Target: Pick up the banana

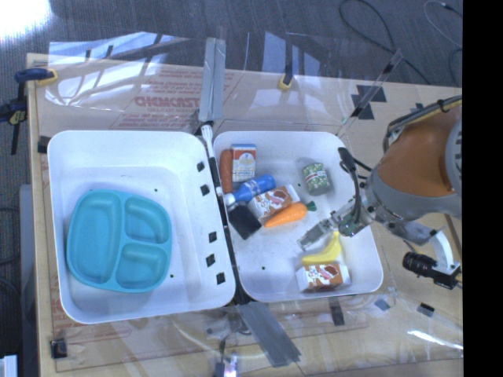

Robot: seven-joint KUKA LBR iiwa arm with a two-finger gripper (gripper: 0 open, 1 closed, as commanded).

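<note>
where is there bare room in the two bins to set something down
Left bin: bare floor above and right of the blue tray. Right bin: a bare patch at the lower left, below the black block and carrot. It is crowded along the top and at the lower right, where the pincer sits by the banana.

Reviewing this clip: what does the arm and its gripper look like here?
The arm is grey with a broad, rounded orange band above the wrist. A thin dark cable loops along the wrist. The gripper is slim, metallic grey, with two narrow fingers.
</note>
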